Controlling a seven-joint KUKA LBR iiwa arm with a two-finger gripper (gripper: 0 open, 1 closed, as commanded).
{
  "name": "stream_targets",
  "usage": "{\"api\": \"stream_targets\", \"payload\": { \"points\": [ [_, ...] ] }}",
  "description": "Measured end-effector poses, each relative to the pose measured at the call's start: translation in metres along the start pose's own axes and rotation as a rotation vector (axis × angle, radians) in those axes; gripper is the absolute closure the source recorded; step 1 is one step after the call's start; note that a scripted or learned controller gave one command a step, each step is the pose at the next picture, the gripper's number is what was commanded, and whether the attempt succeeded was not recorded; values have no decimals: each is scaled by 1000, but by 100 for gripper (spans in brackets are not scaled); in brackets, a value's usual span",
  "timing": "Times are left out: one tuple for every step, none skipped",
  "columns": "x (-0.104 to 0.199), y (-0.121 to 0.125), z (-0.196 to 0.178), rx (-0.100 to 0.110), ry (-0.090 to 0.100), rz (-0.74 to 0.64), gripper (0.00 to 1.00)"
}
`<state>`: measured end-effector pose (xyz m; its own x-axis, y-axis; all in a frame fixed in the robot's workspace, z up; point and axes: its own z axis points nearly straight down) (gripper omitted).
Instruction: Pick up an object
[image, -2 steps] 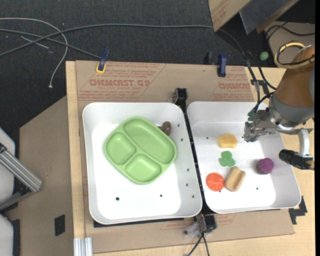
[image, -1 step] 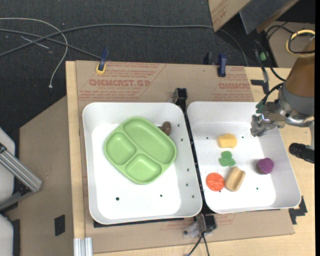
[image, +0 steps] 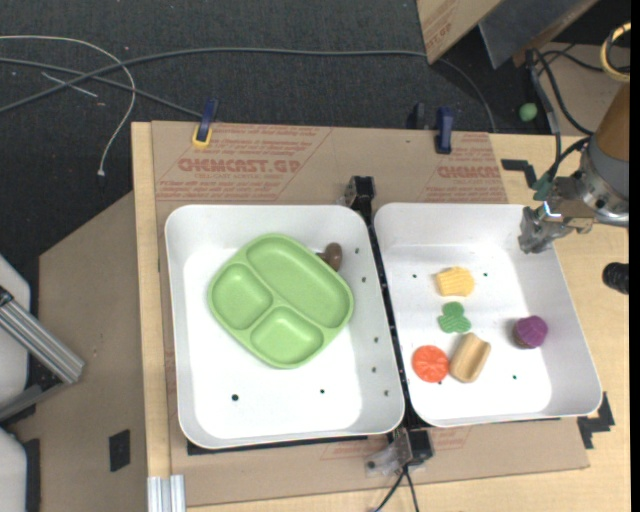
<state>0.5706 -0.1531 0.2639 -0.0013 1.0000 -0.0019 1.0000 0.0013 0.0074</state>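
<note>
Arm (image: 610, 160) at right (wrist downward)

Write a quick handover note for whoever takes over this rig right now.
Pincer: over the right bin's top right corner, nothing seen in it; finger state unclear.
Right bin: yellow piece, green piece, orange-red piece, tan piece, purple piece.
Left bin: green divided plate, small brown item at its upper right edge.
Done: nothing picked yet.
Left: grasp one object and lift it.
</note>
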Motion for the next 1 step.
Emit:
{"api": "stream_targets", "payload": {
  "points": [
    [50, 2, -5, 6, 4, -5, 100]
  ]
}}
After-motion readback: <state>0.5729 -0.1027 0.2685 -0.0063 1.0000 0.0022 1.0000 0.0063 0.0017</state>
